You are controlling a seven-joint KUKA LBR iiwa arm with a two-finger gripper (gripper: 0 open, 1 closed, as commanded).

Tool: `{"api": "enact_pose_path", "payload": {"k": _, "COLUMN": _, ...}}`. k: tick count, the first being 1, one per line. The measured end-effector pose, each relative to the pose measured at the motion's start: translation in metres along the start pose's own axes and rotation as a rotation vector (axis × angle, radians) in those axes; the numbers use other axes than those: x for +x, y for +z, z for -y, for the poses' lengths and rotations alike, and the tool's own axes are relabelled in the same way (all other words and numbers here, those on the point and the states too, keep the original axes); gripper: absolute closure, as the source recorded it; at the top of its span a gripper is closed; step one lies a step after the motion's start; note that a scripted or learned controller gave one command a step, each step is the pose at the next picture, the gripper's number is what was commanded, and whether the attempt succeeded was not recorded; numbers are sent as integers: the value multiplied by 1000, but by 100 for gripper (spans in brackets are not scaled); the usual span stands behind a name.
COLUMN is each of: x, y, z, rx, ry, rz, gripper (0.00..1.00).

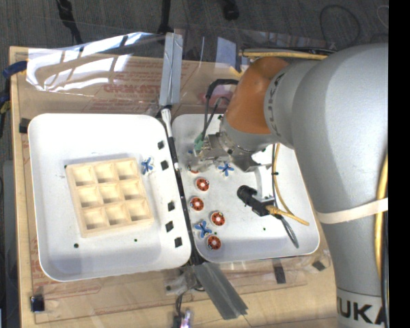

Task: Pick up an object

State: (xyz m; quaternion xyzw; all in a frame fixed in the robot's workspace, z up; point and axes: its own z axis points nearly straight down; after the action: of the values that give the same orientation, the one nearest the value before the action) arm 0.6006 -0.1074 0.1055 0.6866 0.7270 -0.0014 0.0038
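Right bin (307, 232), centre frame: small orange rings (197, 203), likely light, stiff, slippery; pinch one across its rim; hand (205, 150) sits just up-frame of them; its grip cannot be told.

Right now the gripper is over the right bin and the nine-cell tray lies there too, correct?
No: the camera view shows the nine-cell tray in the left bin; the gripper is over the right bin.

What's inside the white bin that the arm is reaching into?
Four small orange discs and two blue star-shaped pieces lie in the bin. The gripper hangs over its back part. The arm covers the far corner, so anything under it is hidden.
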Motion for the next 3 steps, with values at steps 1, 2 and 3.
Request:
{"api": "enact_pose_path", "payload": {"k": 1, "x": -4, "y": -1, "z": 0, "rx": -1, "ry": 4, "rz": 6, "gripper": 0}}
{"api": "enact_pose_path", "payload": {"k": 2, "x": -2, "y": 5, "z": 18, "rx": -19, "ry": -21, "rz": 16, "gripper": 0}}
{"api": "enact_pose_path", "payload": {"k": 3, "x": -10, "y": 11, "z": -54, "rx": 3, "ry": -57, "rz": 12, "gripper": 0}}
